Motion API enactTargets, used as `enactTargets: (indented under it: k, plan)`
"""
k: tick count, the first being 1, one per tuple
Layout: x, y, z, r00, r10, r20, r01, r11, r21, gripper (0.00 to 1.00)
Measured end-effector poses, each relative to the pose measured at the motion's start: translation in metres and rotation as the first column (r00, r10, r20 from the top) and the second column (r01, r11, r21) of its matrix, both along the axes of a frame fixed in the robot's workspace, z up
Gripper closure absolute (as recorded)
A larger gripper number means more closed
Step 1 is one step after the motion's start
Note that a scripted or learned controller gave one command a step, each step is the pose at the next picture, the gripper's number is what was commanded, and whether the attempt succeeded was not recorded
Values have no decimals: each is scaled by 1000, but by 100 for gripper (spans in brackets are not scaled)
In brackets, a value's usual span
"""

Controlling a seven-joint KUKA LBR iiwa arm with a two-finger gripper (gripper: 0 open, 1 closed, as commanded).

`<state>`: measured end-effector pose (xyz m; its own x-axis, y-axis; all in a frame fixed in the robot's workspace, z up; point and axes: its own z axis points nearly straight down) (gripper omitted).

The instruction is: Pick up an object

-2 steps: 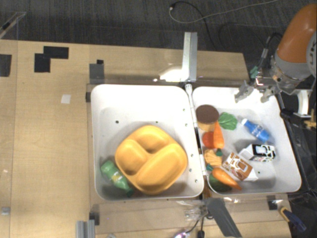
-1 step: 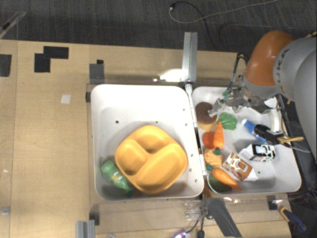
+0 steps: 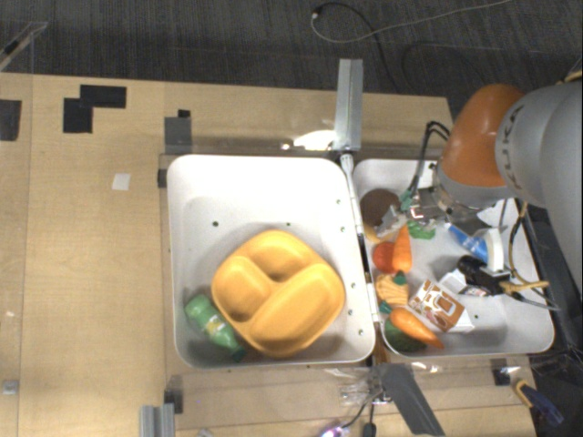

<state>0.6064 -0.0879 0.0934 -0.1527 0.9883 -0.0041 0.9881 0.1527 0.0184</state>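
My gripper (image 3: 412, 213) hangs low over the back of the right bin (image 3: 537, 335), under the grey arm with its orange band (image 3: 478, 135). Just left of it lies a brown round object (image 3: 376, 204). Directly below it stand an orange carrot-like piece (image 3: 402, 249) and a red piece (image 3: 383, 257). A small green item (image 3: 422, 232) sits at the gripper's lower edge. Further forward lie a yellow toy (image 3: 393, 290), a brown-and-white carton (image 3: 438, 306) and another orange carrot (image 3: 414, 325). A blue bottle (image 3: 468, 241) lies to the right.
The left bin (image 3: 196, 189) holds a large yellow divided dish (image 3: 278, 290) and a green bottle (image 3: 209, 321) at its front left corner. A metal post (image 3: 349, 103) rises behind the wall between the bins.
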Motion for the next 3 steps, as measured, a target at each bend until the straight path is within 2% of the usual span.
enactTargets:
  k: [1, 2, 3]
  plan:
    - [2, 1, 11, 1000, 0, 5, 0, 1000, 1, 100]
    - [32, 37, 140, 972, 236, -10, -236, 972, -1, 100]
    - [31, 18, 100, 1000, -14, -14, 14, 1000, 1, 100]
